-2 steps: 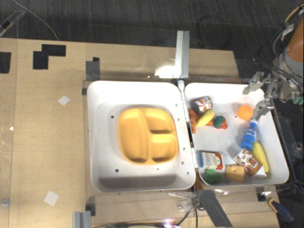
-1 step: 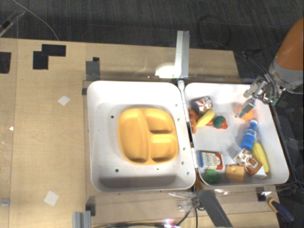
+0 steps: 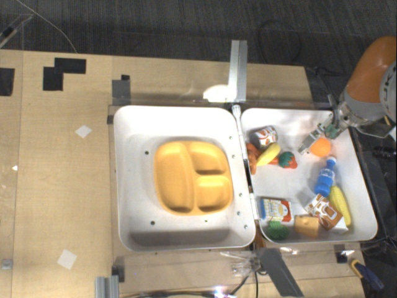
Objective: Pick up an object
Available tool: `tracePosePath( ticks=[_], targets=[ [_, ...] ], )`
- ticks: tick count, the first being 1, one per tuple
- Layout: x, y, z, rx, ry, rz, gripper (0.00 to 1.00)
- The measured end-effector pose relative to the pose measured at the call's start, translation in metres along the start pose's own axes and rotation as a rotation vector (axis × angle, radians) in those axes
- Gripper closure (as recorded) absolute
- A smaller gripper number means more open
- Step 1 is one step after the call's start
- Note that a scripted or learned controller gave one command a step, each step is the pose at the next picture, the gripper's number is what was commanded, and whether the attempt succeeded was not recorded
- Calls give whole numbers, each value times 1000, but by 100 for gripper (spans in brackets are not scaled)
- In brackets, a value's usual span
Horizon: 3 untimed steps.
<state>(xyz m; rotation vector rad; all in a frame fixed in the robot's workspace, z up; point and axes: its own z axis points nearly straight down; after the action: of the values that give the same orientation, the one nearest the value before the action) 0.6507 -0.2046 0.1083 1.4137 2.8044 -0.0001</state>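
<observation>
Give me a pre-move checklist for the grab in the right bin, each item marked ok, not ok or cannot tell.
1. Gripper over the right bin: ok.
2. Target near the gripper, the orange object: ok.
3. Orange object between the fingers: cannot tell.
4. Orange object apart from the blue bottle: ok.
5. Arm away from the yellow tray in the left bin: ok.

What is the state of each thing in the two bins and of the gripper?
Yellow tray: flat in left bin.
Blue bottle: lying in right bin.
Orange ball: in right bin, beside the gripper.
Corn cob: lying down.
</observation>
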Motion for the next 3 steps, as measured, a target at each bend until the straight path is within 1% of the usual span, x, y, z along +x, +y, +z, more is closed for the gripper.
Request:
tracePosePath(
  ticks=[1, 2, 3],
  targets=[
    [-4, 5, 23, -4, -3, 144, 0],
    [-5, 8, 11, -9, -12, 134, 100],
    [27, -24, -92, -7, -10, -49, 100]
  ],
)
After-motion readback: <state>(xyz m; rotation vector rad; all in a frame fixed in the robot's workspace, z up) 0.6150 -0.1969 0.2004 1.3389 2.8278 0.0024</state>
